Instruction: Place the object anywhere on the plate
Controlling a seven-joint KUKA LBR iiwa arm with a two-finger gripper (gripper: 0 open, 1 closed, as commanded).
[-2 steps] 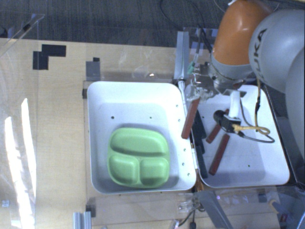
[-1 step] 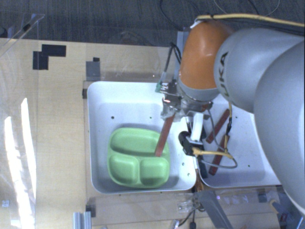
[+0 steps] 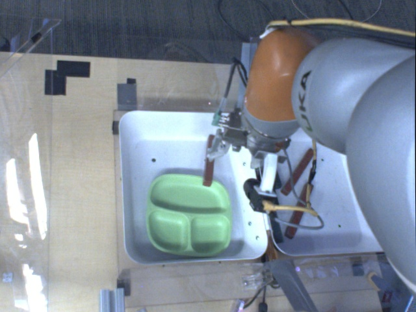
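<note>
So the arm's hand (image 3: 218,149) is hanging over the left bin (image 3: 133,174) right at the far edge of the green divided plate (image 3: 190,213). There looks to be a brown stick-like object (image 3: 208,171) pinched in it, hanging upright with its lower end just at the plate's back rim, over the long compartment. I'd say that's a bit too close to the edge to let go. Nudge it toward the plate's middle, come down so the tip is nearly touching, then release, otherwise a tall skinny thing like that will probably tip and roll off into the bin. Another couple of brown sticks (image 3: 296,174) lie in the right bin (image 3: 344,233).
</note>
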